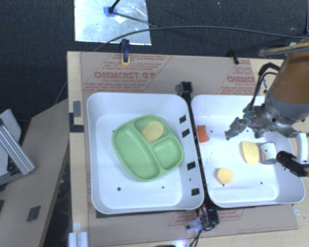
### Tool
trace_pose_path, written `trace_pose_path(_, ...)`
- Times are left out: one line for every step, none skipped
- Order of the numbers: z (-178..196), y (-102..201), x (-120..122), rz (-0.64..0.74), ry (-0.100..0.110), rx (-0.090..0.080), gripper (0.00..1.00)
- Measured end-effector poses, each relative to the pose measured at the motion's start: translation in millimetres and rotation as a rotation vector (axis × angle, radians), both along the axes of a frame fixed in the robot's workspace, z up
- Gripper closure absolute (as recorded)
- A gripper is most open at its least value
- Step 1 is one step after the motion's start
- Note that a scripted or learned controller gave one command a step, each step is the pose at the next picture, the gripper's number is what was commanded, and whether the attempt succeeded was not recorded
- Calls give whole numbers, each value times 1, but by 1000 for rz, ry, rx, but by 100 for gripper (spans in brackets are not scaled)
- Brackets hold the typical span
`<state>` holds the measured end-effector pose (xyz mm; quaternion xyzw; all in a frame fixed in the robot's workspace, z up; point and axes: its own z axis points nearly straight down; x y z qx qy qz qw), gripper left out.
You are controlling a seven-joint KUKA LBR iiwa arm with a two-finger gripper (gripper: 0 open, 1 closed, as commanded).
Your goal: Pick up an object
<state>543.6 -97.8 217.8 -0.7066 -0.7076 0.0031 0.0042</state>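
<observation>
Camera view from above showed us the table (144, 68) carrying two shallow white bins side by side. In the left bin (105, 189) lay a green divided plate (139, 156) with a pale yellow piece (153, 131) resting in its upper compartment. In the right bin (288, 192) we saw an orange block (202, 134) close against the wall shared with the left bin, a small yellow lump (225, 176) toward the near side, and a larger yellow piece (250, 152) further right. The arm (298, 81) reached in from the right, and its claw (242, 126) hung over the right bin, above and slightly left of the larger yellow piece; we could not tell how the claw stood, and nothing showed within it. We judged the larger yellow piece the likeliest target, being nearest. It looked to us like toy food: light, probably smooth and rounded, so apt to slip or roll out of a pinch. We thought the surest hold would be across its narrow width, squarely over its middle, with the claw lowered close to the bin floor.
</observation>
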Motion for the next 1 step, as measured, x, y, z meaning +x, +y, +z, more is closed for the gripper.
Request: trace_pose_path(6, 0, 3, 2, -12, -2, 0)
